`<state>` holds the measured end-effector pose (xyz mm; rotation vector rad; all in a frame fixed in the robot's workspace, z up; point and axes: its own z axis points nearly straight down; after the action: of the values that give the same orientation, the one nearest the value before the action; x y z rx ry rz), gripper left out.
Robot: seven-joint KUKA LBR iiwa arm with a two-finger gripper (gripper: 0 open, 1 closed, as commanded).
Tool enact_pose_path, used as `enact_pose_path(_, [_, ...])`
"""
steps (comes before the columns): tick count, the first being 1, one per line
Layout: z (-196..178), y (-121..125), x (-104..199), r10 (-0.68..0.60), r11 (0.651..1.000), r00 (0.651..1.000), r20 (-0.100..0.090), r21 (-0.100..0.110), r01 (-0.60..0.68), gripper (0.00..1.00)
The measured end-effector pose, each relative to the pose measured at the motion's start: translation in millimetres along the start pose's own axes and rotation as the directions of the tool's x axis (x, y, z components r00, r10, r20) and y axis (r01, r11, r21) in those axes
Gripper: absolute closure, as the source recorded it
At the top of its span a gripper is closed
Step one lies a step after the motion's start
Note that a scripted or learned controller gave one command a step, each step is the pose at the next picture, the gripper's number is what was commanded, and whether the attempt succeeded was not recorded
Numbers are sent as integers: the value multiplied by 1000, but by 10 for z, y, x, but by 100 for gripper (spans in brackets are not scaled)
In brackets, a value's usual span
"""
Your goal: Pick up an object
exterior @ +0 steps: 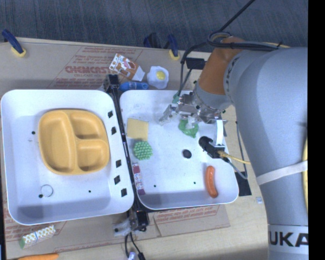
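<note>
Camera view puts my arm (260, 91) reaching in from the right over the right bin (151, 191), with the gripper (185, 117) low near the bin's upper middle. I read the pick as not yet done: nothing hangs lifted clear of the floor, and every item I can count lies on the white surface.

A small green object (187, 128) sits right at the gripper, just below the metal fingers (168, 114) and seemingly touching or tucked under them. It looks like my target. I can't tell whether the fingers are spread or pressed together, since the wrist body covers most of them, and I can't confirm that the green piece is actually between them. So I treat the grasp as unproven.

Other candidates lie apart from the tool. A yellow block (137, 129) rests to the gripper's left, near the wall between the bins, with a green knobbly ball (142, 150) just below it. An orange sausage-shaped piece (210, 181) lies near the right bin's lower right corner, well away. A small dark disc (187, 154) sits on the floor below the gripper.

The left bin (21, 210) carries a yellow divided plate (73, 141), far from the tool.

What remains, in my judgement, is closing securely on the green piece and lifting it clear.
</note>
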<state>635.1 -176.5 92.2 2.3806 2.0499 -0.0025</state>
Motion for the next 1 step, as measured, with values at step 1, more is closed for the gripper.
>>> enact_pose_path(1, [4,246,-208,544,839,839,-1,3,-544,0])
